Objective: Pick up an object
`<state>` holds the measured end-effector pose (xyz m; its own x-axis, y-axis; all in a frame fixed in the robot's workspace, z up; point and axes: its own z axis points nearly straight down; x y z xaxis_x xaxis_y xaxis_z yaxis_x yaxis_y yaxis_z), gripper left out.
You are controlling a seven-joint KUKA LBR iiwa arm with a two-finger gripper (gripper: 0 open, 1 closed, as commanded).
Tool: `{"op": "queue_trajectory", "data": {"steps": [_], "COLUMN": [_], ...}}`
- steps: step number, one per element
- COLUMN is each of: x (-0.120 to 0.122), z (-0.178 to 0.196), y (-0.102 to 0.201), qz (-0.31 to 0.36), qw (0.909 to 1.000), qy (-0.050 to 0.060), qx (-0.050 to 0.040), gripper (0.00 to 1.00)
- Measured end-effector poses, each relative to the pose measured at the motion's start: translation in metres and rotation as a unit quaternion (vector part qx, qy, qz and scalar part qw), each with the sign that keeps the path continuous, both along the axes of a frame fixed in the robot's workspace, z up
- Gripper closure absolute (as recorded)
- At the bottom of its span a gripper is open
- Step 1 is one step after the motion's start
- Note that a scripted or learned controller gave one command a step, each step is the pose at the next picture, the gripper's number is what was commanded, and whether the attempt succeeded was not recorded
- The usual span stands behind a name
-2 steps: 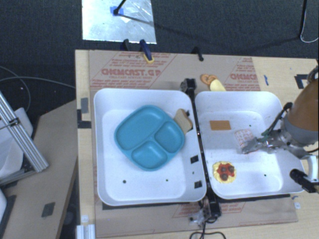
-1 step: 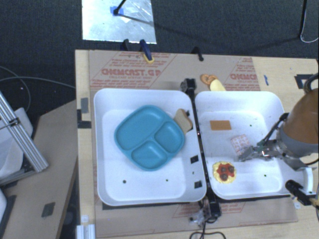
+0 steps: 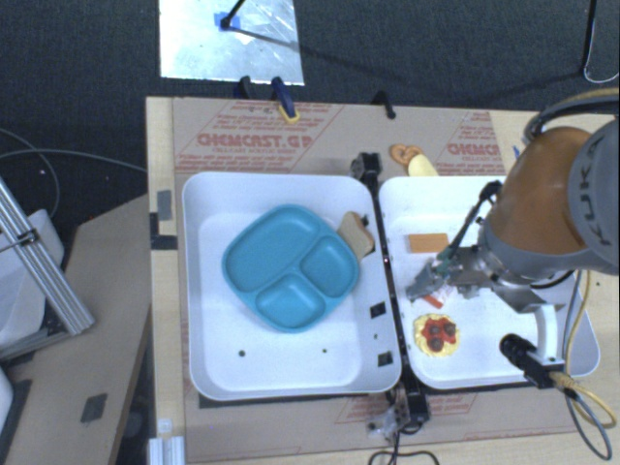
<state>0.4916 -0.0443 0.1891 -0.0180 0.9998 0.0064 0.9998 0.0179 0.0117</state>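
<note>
My gripper [image 3: 429,286] hangs low in the right bin [image 3: 402,201], near its left side, and its fingers are blurred against the bin floor. Just below it lies a small round yellow toy pizza with red dots [image 3: 437,334]. A flat orange rectangular piece [image 3: 427,243] lies just above the gripper. The grey arm with its orange band [image 3: 542,201] covers the right part of this bin.
The left bin [image 3: 208,356] holds a blue divided plate [image 3: 290,266] and a tan bread-like piece [image 3: 356,232] by its right wall. A yellow and orange toy [image 3: 415,161] rests on the cardboard behind the right bin. Black clips sit along the wall between the bins.
</note>
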Motion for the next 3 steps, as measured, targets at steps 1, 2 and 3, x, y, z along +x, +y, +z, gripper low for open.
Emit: {"op": "queue_trajectory", "data": {"steps": [1, 2, 3], "x": [-0.003, -0.001, 0.078], "z": [-0.106, -0.09, 0.001], "y": [-0.047, -0.046, 0.019], "qz": [-0.01, -0.009, -0.002], "qw": [0.9999, 1.0, 1.0], "qy": [0.002, -0.001, -0.003], "qx": [-0.0037, -0.0045, -0.0022], "gripper": [0.0, 1.0, 1.0]}}
